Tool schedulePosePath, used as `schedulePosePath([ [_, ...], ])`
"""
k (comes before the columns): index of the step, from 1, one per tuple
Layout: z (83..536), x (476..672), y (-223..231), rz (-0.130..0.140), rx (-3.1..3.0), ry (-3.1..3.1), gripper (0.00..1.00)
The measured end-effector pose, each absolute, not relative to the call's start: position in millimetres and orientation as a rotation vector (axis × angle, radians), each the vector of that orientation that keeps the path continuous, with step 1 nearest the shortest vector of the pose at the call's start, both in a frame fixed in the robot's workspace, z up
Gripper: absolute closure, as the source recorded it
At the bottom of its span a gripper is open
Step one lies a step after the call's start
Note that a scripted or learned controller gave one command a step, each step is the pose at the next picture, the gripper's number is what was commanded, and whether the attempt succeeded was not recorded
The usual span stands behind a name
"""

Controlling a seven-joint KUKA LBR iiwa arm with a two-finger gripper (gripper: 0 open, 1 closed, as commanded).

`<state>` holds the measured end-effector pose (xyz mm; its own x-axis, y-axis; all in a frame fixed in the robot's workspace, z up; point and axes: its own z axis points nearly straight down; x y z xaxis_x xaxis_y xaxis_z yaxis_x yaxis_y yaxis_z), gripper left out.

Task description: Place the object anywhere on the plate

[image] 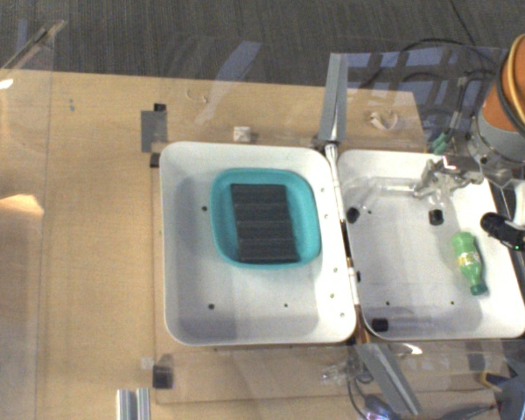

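Even, soft light; glare patches on the worktop [70,234] at nine and ten o'clock; slightly soft focus throughout.

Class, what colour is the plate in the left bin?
Teal, with a dark ribbed insert; the plate shows plainly in the camera view.

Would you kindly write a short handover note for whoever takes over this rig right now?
Gripper: over the upper part of the right bin, holding nothing that I can see.
Green bottle: lying in the right bin, near its right side, apart from the gripper.
Teal plate: in the left bin, carrying a dark ridged block.
Done: nothing yet.
Left: grasp the bottle and set it on the plate.
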<state>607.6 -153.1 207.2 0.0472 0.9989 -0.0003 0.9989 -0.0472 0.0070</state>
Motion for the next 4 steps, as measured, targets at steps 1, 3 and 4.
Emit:
schedulePosePath([
  [1, 151.6, 564.8, -100.7, 0.005, 2.085, 2.345, 1.0],
  [3, 207.5, 581.0, 18.2, 0.008, 1.713, 2.627, 1.0],
  [4, 207.6, 581.1, 17.9, 0.008, 1.714, 2.626, 0.0],
])
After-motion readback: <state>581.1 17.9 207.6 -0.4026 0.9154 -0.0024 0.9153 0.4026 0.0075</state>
